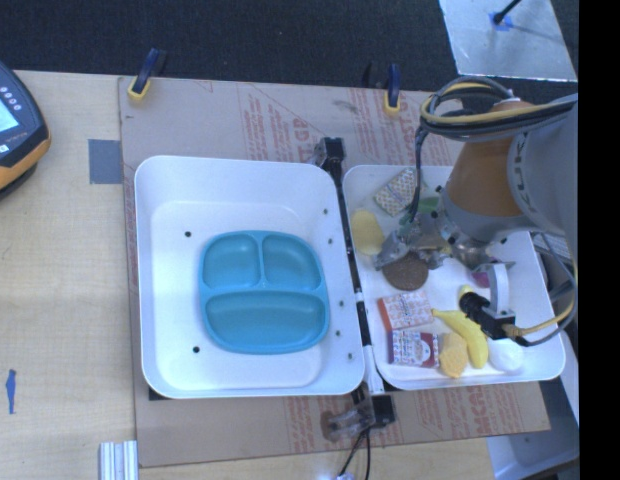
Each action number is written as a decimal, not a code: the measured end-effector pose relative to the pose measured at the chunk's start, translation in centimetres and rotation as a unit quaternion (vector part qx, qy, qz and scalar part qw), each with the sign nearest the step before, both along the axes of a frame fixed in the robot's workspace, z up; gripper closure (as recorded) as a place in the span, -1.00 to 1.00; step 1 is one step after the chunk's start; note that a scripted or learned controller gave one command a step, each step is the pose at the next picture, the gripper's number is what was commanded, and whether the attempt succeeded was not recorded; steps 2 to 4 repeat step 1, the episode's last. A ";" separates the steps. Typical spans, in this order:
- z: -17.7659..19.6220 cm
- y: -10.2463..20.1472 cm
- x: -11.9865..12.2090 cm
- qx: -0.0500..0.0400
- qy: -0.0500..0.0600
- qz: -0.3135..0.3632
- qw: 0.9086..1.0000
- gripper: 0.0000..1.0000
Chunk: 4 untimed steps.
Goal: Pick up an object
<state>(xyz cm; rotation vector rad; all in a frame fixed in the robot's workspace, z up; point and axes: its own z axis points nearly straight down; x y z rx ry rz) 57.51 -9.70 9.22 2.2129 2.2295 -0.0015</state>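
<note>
End effector (408,243) is lowered into the right bin (546,286), just above a brown round object (406,274) beside a pale yellow piece (366,230); whether it is open or closed cannot be told. A banana (466,333) and red-and-white packets (408,328) lie nearer the front. A blue divided plate (263,291) sits in the left bin (160,268).

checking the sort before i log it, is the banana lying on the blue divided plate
No, the banana lies in the right bin beside the red snack packet, while the blue divided plate sits in the left bin.
</note>
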 end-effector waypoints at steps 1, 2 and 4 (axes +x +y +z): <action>8.2 0.5 -0.6 0.000 -0.002 -0.001 1.000 -1.00; 8.2 0.5 -0.6 0.000 -0.002 -0.001 1.000 -1.00; 8.2 0.5 -0.6 0.000 -0.002 -0.001 1.000 -1.00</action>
